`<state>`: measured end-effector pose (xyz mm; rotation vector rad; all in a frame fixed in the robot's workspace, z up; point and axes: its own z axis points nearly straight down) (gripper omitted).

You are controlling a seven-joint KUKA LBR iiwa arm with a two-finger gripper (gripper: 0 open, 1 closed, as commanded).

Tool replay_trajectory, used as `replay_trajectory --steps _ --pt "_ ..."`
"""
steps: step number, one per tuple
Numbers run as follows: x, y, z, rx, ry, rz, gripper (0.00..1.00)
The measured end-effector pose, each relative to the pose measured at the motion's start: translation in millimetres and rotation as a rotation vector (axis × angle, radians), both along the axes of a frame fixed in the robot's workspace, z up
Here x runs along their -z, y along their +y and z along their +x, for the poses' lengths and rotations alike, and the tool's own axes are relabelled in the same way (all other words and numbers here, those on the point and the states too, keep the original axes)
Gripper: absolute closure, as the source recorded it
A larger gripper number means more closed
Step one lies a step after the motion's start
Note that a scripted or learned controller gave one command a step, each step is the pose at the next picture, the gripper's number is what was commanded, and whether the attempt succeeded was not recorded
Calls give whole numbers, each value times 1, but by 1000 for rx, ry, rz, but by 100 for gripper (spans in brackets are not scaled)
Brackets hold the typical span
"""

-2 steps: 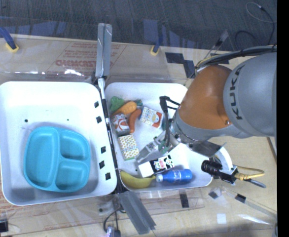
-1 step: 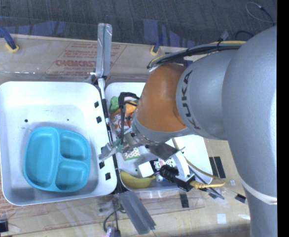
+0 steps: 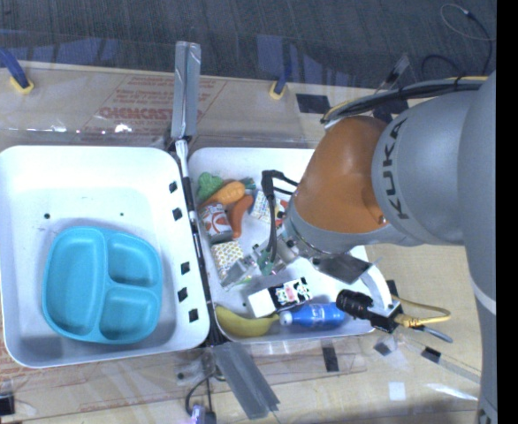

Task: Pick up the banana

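Observation:
The banana [image 3: 244, 324] lies along the front wall of the right bin [image 3: 241, 159], yellow with a darker tip, partly tucked under a white box [image 3: 277, 298]. My gripper [image 3: 264, 259] hangs low over the middle of that bin, above and slightly right of the banana, among the clutter. The arm's orange band and grey body cover the bin's right half.
In the right bin lie a carrot [image 3: 232, 192], a green item [image 3: 208, 185], a red-and-white can [image 3: 219, 223], a patterned packet [image 3: 227, 255] and a blue bottle [image 3: 313, 316]. The left bin [image 3: 29, 175] holds a blue divided plate [image 3: 104, 283]. A metal divider post [image 3: 186, 91] stands between the bins.

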<state>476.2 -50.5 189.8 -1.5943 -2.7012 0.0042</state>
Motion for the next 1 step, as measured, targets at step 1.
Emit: replay_trajectory --steps 1 --pt "0 47 0 -68 2 1 0"
